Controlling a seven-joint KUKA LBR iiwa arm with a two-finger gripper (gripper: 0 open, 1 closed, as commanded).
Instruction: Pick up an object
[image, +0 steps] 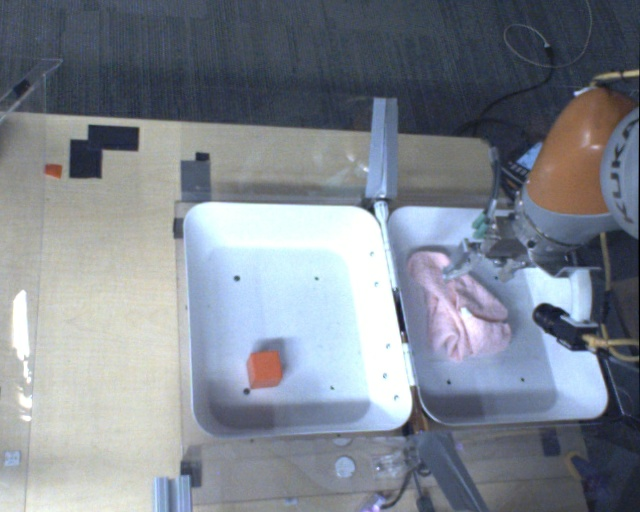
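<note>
Over the right white bin, your tool touches the crumpled pink cloth; you cannot tell its opening.

Two bins are sitting side by side on the table: a block is lying in the left bin, a cloth in the right bin.

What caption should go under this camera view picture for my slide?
Robot gripper above a crumpled pink cloth in the right white bin; a small orange block sits in the left white bin.
</note>
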